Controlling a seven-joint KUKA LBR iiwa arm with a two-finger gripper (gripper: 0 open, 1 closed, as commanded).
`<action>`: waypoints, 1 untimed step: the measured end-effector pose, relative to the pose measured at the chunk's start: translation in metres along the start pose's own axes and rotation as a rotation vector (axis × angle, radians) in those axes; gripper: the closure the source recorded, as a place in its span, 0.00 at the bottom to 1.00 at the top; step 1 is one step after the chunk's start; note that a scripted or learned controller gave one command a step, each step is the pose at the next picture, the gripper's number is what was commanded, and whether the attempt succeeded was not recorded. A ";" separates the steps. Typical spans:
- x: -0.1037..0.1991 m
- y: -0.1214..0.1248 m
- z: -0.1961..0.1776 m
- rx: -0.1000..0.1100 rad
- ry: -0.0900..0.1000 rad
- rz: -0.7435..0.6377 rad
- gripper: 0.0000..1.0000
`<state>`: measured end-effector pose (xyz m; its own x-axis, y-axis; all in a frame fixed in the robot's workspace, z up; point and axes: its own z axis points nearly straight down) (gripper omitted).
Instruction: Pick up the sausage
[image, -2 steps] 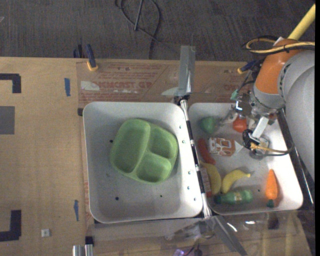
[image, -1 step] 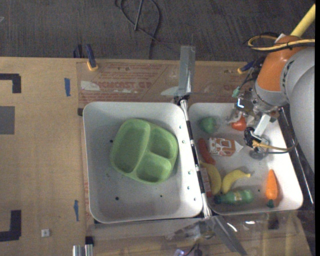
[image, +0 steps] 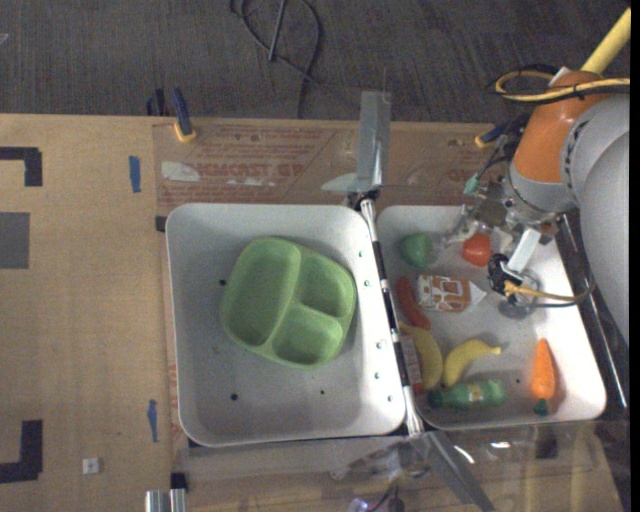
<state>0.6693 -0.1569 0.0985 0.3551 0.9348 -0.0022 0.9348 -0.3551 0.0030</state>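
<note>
The sausage (image: 410, 303) is a short red link lying in the right bin (image: 580, 400) close to its left wall, just left of a white carton (image: 447, 292). My gripper (image: 488, 240) hangs over the bin's back part, up and to the right of the sausage and apart from it. A small red round item (image: 477, 250) sits directly under the gripper. The grey arm with its orange band (image: 550, 130) comes in from the upper right.
The right bin also holds a green fruit (image: 417, 248), two bananas (image: 428, 355) (image: 470, 357), a green bottle (image: 470, 394) and a carrot (image: 542, 370). The left bin (image: 200, 400) holds a green divided plate (image: 290, 300). A metal post (image: 373, 140) stands between the bins at the back.
</note>
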 end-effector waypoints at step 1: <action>-0.017 0.002 0.012 0.022 0.001 0.230 0.00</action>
<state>0.6654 -0.1738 0.0861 0.5585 0.8295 -0.0030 0.8293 -0.5585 -0.0185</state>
